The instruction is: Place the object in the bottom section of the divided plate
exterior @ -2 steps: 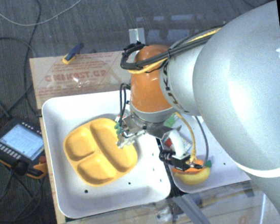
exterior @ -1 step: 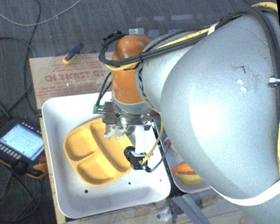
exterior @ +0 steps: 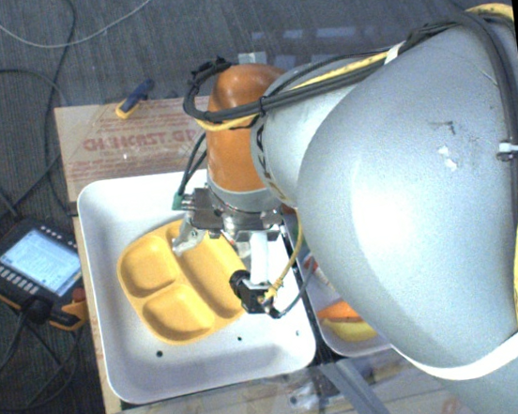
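A yellow divided plate [exterior: 170, 284] lies in the left white bin [exterior: 140, 378], with three sections showing: one at the upper left, one at the bottom and a larger one on the right. My gripper [exterior: 197, 236] hangs over the plate's upper right part, under the orange wrist band. The wrist hides that edge of the plate. An orange and yellow object [exterior: 345, 321] lies in the right bin, half hidden by the arm. I see nothing in the plate's sections.
The big grey arm covers most of the right bin [exterior: 339, 347]. A teach pendant [exterior: 35, 269] lies on the floor to the left. A cardboard sheet [exterior: 118, 139] sits behind the left bin.
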Motion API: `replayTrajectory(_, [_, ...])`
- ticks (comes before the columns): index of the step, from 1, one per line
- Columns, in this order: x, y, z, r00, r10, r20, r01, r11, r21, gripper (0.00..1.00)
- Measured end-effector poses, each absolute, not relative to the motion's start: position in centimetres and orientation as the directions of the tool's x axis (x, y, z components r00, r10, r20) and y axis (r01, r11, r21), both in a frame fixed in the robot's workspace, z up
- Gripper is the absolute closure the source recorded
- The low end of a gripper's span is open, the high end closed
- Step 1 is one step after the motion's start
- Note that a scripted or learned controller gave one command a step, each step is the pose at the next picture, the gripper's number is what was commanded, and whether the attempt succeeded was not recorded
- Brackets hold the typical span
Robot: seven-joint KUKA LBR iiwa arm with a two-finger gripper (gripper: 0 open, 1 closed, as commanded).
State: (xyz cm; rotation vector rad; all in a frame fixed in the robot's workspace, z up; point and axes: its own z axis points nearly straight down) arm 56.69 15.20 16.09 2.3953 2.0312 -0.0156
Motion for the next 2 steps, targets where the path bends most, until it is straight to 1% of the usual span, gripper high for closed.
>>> replayTrajectory(1, [56.64, 15.20, 16.66, 0.160, 0.987, -0.015, 0.987, -0.161, -0.012, 1.00])
replayTrajectory(2, [56.65, 15.17, 16.66, 0.161, 0.987, -0.016, 0.987, -0.161, -0.011, 0.00])
